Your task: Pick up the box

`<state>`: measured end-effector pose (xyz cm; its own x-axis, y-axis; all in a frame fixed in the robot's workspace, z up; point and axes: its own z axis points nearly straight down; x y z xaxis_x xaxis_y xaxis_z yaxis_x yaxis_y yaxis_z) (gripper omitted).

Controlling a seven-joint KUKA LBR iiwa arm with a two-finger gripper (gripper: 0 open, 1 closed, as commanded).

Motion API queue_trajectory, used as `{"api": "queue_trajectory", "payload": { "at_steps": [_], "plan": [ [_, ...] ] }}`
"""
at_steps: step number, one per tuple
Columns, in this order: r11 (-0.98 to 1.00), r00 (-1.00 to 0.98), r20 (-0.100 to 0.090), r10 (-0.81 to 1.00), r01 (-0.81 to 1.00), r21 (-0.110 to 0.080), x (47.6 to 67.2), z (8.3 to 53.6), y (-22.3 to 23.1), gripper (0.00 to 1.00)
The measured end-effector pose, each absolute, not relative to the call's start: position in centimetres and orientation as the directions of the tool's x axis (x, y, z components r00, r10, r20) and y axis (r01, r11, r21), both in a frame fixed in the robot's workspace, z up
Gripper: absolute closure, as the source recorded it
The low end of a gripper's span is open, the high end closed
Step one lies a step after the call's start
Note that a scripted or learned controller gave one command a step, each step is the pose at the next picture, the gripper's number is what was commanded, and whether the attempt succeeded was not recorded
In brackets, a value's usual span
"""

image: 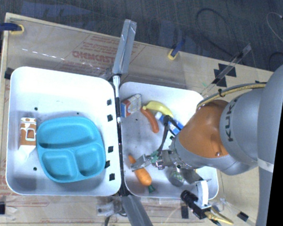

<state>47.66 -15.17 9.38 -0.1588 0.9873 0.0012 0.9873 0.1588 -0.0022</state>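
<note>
Box (28, 133): stood in the left bin (20, 80), against its left wall, just beside the blue tray (71, 148).
Gripper (148, 160): lowered into the right bin (198, 98), over the carrot (143, 176); finger state cannot be told.
Placement: well apart from the box, so no grasp is judged under way.

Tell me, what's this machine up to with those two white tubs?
The arm is reaching into the right bin, its gripper low among toy food: a carrot, a banana and a sausage. It is meant to pick up the box, which lies in the left bin beside a blue tray, far from the gripper.
</note>
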Motion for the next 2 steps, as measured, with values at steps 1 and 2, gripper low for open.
{"api": "queue_trajectory", "payload": {
  "at_steps": [1,2],
  "plan": [
    [0.129,-0.129,0.000,0.992,0.992,-0.001,49.2,9.2,-15.5,0.00],
    [0.084,-0.084,0.000,0.996,0.996,-0.001,50.4,9.2,-17.6,0.00]
  ]
}}
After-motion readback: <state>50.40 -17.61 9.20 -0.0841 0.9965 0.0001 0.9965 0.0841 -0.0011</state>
